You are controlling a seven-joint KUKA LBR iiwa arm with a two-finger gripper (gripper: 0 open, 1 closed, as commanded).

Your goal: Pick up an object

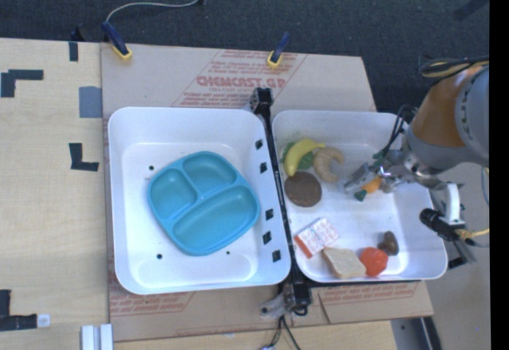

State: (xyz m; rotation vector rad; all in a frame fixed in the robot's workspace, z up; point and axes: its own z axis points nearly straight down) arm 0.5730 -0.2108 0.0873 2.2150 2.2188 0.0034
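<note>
In the right bin (413,261), pincer (359,184) just beside the croissant (328,162).

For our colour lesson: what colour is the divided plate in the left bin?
Light blue; the divided plate shows clearly in the camera view.

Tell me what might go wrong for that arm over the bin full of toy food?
The gripper sits low in the right bin, with a small orange and green piece at its tip that looks barely caught, so it may drop. The banana and the tan piece lie close, so a sideways move could knock them.
</note>
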